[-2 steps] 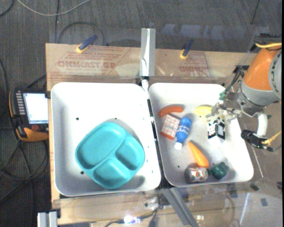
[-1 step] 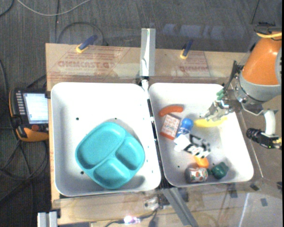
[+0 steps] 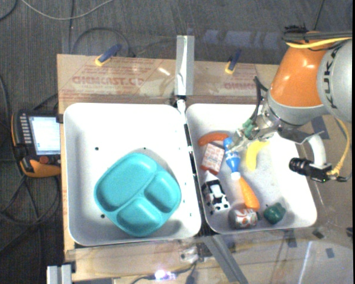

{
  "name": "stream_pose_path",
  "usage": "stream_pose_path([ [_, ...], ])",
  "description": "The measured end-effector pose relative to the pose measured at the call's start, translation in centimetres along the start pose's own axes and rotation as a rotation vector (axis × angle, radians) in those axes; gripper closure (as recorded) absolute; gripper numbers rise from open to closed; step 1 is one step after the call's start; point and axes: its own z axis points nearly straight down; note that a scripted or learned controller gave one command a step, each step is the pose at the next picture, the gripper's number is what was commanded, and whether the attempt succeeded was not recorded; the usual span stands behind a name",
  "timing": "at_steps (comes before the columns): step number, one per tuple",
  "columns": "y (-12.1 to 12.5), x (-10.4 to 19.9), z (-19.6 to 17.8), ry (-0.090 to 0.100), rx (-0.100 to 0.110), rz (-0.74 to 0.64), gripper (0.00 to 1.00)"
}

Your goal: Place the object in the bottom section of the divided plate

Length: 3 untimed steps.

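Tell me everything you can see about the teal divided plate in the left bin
The divided plate is teal, looks like smooth plastic, with rounded corners and raised ridges splitting it into three sections: one large and two smaller. It lies flat and right side up on the floor of the left bin, turned at an angle, toward the bin's lower middle. Nothing sits in its sections, and it touches only the bin.

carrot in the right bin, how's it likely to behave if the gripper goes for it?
The carrot looks like smooth moulded plastic, so probably rigid, light and a bit slippery. Its tapered, rounded body suggests it may roll or squirt out of a pinch near the thin end. It lies close to the blue-and-white bottle and the can, so a push would likely nudge those.
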Motion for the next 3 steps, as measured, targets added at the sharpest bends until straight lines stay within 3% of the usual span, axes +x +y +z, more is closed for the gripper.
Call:
stream_pose_path([
  [1, -8.6, -1.7, 11.8, -0.004, -0.011, 0.168, 1.00],
  [2, -8.7, -2.6, 11.8, -0.002, -0.015, 0.004, 1.00],
  [3, -6.1, 7.8, 2.7, 0.000, 0.002, -0.038, 1.00],
])
